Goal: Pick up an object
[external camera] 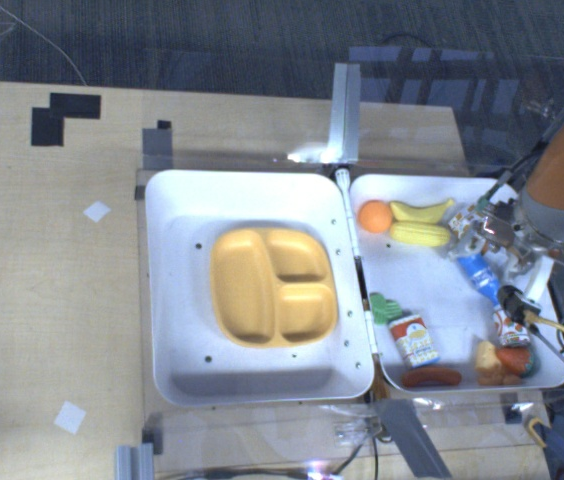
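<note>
yellow tray, orange ball, yellow bananas, white bins

You'll find the blue object lying tilted in the right bin (near its right side), just below the yellow bananas.

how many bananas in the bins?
2. Both bananas lie in the right bin, at its far-left corner beside the orange: one above the other, touching. The gripper may hide more.
</note>
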Motion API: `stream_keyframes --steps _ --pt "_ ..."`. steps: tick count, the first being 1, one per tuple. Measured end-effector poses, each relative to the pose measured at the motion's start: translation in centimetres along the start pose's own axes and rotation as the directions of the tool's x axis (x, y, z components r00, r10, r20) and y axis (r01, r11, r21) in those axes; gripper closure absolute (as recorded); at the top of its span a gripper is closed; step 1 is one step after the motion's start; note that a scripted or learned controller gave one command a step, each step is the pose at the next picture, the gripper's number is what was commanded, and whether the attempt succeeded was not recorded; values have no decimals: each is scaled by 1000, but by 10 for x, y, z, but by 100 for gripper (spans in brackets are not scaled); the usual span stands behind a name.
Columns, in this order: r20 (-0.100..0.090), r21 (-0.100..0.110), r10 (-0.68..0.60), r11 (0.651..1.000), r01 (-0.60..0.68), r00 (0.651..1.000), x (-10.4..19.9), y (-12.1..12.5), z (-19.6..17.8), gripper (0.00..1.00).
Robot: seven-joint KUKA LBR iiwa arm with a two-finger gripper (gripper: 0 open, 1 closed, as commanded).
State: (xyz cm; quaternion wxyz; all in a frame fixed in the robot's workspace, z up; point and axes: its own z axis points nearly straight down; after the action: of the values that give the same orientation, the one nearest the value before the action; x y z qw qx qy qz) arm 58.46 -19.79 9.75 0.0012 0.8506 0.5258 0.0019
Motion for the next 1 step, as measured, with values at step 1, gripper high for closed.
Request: stream_keyframes --steps 1 --pt "0 0 -126 992 126 992 50 -3 -1 0"
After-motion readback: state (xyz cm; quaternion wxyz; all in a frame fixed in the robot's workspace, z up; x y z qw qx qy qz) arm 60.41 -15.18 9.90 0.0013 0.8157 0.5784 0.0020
